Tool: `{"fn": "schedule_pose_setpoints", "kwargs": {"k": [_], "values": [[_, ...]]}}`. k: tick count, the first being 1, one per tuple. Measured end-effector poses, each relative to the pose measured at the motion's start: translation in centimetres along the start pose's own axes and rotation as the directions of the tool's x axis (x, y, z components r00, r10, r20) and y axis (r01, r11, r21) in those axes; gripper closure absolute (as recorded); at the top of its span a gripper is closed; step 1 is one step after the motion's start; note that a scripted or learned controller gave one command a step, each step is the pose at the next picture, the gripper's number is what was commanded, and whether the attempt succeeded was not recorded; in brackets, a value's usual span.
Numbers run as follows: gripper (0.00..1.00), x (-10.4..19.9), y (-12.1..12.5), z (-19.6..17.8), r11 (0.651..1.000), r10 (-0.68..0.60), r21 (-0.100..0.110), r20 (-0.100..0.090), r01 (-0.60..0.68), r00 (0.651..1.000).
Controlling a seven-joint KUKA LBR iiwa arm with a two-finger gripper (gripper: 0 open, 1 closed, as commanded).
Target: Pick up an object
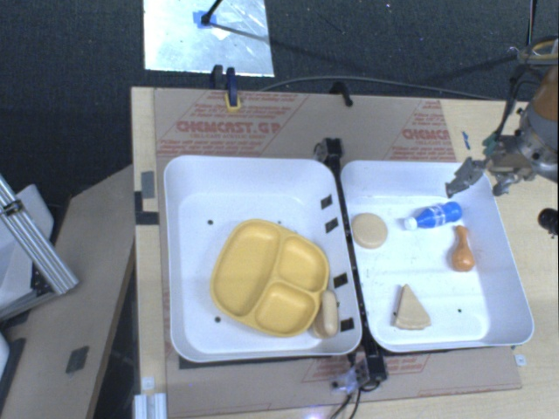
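No object is grasped: the end effector, fingers apart, hangs near the bottle; descent, closure and lift remain.

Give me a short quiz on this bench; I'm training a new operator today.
1. True or false: the yellow tray lies in the right bin.
2. Which thing lies nearest the pincer? A) wedge B) blue bottle C) round disc
3. Fill in: the brown gourd lies in the ____ bin.

Key: 1 false, it lies in the left bin; 2 B; 3 right.
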State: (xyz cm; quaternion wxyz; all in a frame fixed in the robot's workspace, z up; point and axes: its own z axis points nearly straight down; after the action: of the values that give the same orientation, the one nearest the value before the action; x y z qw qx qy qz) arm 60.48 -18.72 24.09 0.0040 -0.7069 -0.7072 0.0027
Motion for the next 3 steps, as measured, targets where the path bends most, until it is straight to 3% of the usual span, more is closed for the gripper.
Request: {"fn": "schedule_pose_setpoints", "kwargs": {"k": [1,3], "values": [[0.00,0.1,0.2,-0.7,1.000,-0.003,-0.011,0.002,0.003,1.000],[0.00,0.3,1.2,9.6,1.000,-0.003,-0.009,0.002,0.003,1.000]]}}
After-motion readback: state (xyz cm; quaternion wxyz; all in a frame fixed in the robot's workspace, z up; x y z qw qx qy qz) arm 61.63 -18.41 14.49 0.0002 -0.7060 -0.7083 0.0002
